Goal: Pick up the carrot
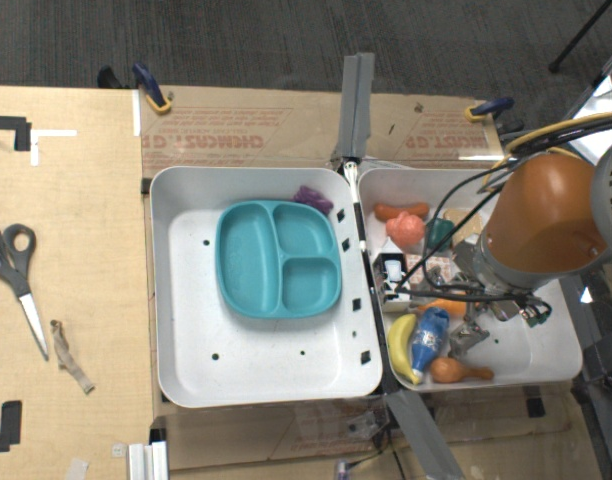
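Note:
An orange carrot lies at the back of the right bin, beside a pink round piece. A second orange, carrot-like piece rests at the bin's front edge. My gripper is low in the middle of the right bin, under the arm's orange band. It hangs just above the front orange piece and beside a blue bottle. A small orange bit shows right by the gripper; what it belongs to is unclear.
A yellow banana lies along the right bin's left wall. A teal object and cables sit near the wrist. The left bin holds a teal divided plate and a purple item. Scissors lie on the bench at left.

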`<move>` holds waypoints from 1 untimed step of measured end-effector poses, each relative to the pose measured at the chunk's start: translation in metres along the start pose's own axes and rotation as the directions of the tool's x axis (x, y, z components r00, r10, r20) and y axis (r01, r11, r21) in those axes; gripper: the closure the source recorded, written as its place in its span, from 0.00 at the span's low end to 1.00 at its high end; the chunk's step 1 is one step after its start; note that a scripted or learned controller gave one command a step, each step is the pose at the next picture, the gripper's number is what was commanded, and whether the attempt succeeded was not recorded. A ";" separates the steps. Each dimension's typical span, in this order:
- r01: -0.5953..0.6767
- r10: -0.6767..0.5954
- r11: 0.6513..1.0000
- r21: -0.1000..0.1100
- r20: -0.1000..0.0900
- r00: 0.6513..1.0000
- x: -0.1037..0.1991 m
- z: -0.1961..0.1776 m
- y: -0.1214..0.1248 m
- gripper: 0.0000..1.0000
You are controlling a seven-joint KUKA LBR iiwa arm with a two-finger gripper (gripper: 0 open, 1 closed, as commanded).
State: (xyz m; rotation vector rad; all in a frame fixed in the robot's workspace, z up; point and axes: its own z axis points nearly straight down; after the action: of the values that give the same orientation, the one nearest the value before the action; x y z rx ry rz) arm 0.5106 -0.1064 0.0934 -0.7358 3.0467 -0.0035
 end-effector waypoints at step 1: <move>0.347 -0.347 0.938 -0.001 -0.002 0.938 -0.009 0.000 -0.004 0.00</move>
State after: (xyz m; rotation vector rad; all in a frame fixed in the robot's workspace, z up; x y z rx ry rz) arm 0.5204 -0.1063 0.0936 -1.2623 2.8713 -0.0057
